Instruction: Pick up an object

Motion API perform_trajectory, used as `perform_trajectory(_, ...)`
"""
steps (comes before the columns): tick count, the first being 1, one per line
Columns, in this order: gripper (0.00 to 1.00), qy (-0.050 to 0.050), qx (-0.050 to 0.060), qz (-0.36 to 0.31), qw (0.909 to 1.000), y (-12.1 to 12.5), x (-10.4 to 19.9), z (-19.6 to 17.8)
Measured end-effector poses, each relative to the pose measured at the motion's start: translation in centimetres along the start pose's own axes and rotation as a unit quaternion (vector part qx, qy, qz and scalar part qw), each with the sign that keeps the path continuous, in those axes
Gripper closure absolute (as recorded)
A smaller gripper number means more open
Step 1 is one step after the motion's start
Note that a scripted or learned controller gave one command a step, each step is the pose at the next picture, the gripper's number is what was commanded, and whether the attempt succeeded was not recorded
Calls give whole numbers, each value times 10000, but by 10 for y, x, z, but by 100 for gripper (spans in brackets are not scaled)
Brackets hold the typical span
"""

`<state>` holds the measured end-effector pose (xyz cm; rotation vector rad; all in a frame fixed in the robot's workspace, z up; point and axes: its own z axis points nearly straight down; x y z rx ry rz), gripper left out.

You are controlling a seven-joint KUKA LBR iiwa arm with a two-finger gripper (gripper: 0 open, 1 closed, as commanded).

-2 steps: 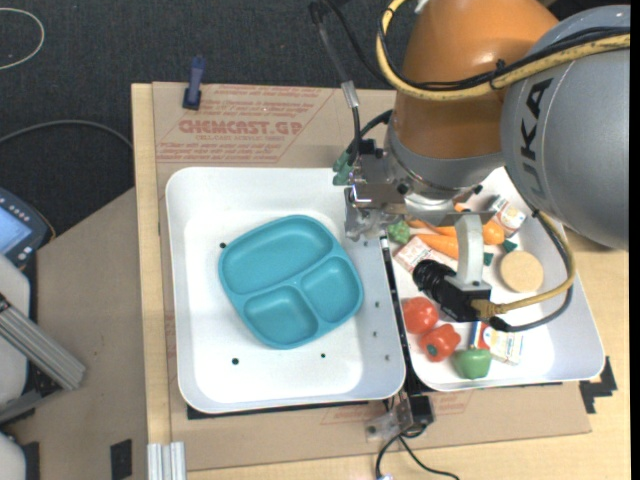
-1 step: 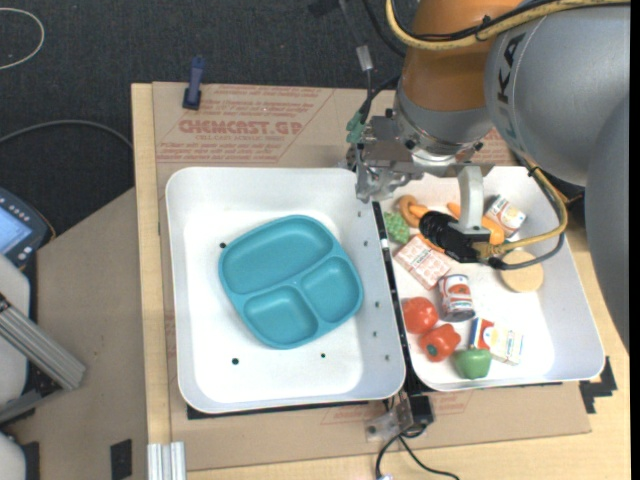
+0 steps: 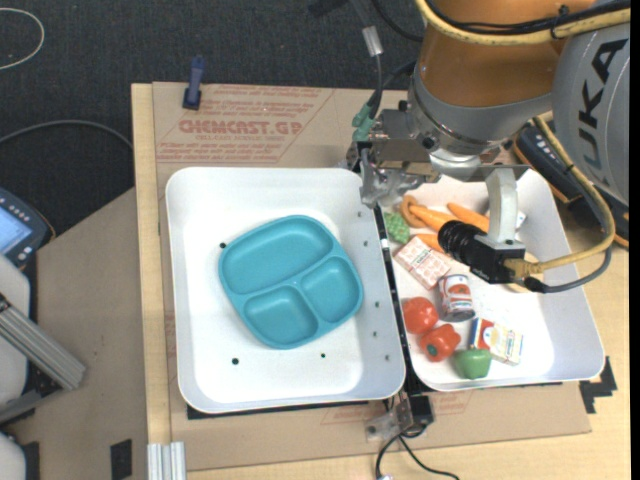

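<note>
Grey gripper (image 3: 385, 183), finger state impossible to tell, hangs at the right bin's (image 3: 570, 313) far-left corner above the carrots (image 3: 440, 214); it should descend straight, clear of the wall.

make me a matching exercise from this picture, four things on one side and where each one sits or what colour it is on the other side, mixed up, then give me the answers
Things:
1. divided plate
2. green pepper
3. small can
4. carrots

Descriptions:
A. orange, at the far end of the right bin
B. teal, lying in the left bin
C. at the near end of the right bin
D. red and white label, middle of the right bin

Pairs: 1-B, 2-C, 3-D, 4-A
</note>
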<state>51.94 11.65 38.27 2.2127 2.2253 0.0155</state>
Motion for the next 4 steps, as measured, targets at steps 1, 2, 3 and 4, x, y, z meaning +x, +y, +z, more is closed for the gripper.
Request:
perform_trajectory(1, 100, -25, 98, 1, 9999, -1, 55, 81)
perform_trajectory(2, 100, 7, -31, 28, 10000, -37, 24, -51)
perform_trajectory(3, 100, -36, 83, 51, 9999, -18, -2, 14)
perform_trajectory(4, 100, -33, 73, 39, 10000, 40, -3, 75)
